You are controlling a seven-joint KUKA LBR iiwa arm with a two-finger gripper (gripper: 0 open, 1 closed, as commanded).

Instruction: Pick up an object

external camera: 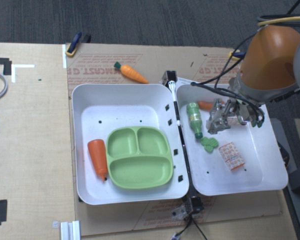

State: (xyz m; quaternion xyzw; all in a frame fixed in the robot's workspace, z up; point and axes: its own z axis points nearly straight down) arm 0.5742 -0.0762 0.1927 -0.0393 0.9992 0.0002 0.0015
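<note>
I was over the right bin, reaching in from the right, w/ my gripper hanging low near the bin's upper middle. Fingers pointed down and slightly left; nothing sat between them, so no grasp yet. How wide they stood, I couldn't tell from that slant.

Candidates in my bin: green bottle lying lengthwise by the left wall, just left of my gripper; small green leafy piece right below my fingertips; red-and-white packet further toward the bin's middle. An orange bit peeked out above the bottle, prob. another small item, partly hidden.

Left bin held a green divided plate and an orange-red cylinder, well apart from me. A toy carrot lay outside on the cardboard.

Step in hand, imo: approach/descent, pre-grasp. Nearest targets were the bottle and the leafy piece. Next move needed centring over one, aligning fingers across the bottle's narrow width, then closing and lifting.
</note>
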